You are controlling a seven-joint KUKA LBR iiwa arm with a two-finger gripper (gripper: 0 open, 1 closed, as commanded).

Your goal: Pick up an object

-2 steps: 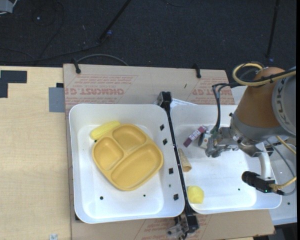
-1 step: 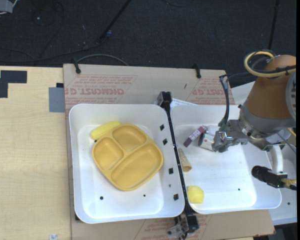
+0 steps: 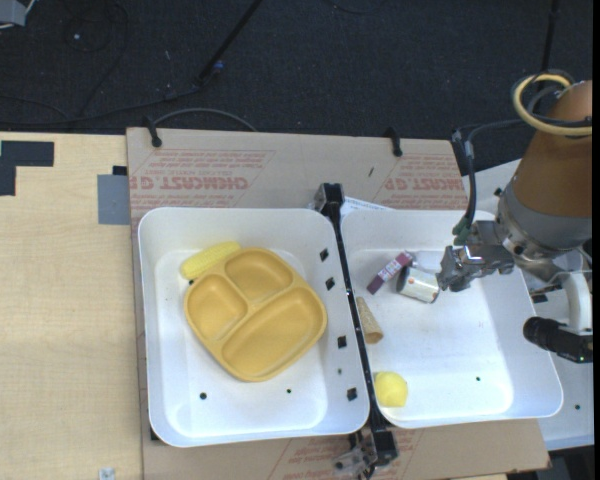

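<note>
In the right bin [image 3: 480, 368] lie a purple and white tube [image 3: 390, 271], a small white cylinder [image 3: 418, 287], a tan wedge [image 3: 368, 320] at the divider and a yellow ball [image 3: 391, 389] near the front. My gripper [image 3: 457, 269] hangs low at the end of the grey and orange arm [image 3: 555, 178]. It sits just right of the white cylinder, close to touching it. Nothing shows between its fingers.
The left bin [image 3: 170, 388] holds a yellow divided plate [image 3: 255, 313] and a yellow banana-like piece [image 3: 208, 259] at its upper left. A black divider bar [image 3: 345, 298] runs between the bins. Cardboard [image 3: 240, 168] lies under both; black arm parts [image 3: 560, 338] stand at the right bin's edge.
</note>
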